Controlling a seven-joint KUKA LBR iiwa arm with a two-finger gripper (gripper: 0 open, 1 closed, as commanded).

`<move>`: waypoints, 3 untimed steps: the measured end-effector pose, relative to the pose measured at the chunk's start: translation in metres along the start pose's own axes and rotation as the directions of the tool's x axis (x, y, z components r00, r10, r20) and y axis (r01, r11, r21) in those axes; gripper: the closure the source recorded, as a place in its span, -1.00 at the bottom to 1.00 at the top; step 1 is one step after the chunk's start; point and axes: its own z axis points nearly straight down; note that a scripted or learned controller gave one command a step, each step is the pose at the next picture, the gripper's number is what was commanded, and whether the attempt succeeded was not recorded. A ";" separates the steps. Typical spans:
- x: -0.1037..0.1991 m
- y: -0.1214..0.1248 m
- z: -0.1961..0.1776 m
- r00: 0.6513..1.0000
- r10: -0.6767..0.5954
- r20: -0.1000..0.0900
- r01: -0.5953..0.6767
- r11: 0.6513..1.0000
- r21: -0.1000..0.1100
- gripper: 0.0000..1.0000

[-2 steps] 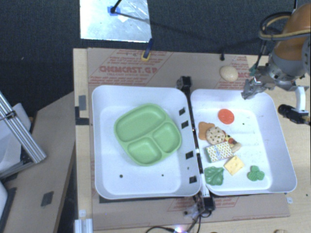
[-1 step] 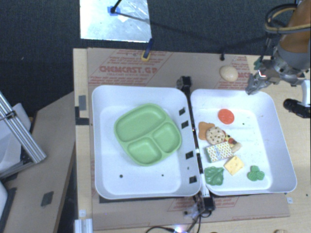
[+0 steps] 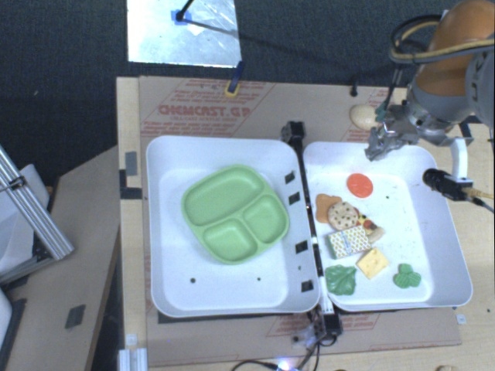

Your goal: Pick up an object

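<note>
Overhead, we see the gripper point(image 3: 380, 147) hanging at the right bin's point(image 3: 441, 230) far rim, its opening hard for us to tell; nothing sits between its fingers; the red disc point(image 3: 359, 185) lies below it, near the cookie point(image 3: 343, 216); the green tray point(image 3: 234, 213) fills the left bin point(image 3: 166, 207).

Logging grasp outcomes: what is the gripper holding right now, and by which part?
Nothing visible: the grey two-finger gripper hangs over the right white bin's far edge, away from the toy food.

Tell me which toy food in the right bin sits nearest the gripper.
The red round slice; it lies alone toward the gripper, above the clustered cookie.
</note>
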 end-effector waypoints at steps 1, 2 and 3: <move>0.049 -0.018 0.002 1.000 0.000 -0.001 0.000 1.000 0.001 1.00; 0.066 -0.054 -0.005 1.000 0.003 0.001 -0.003 1.000 0.002 1.00; 0.076 -0.053 -0.007 1.000 0.002 0.001 -0.002 1.000 -0.001 1.00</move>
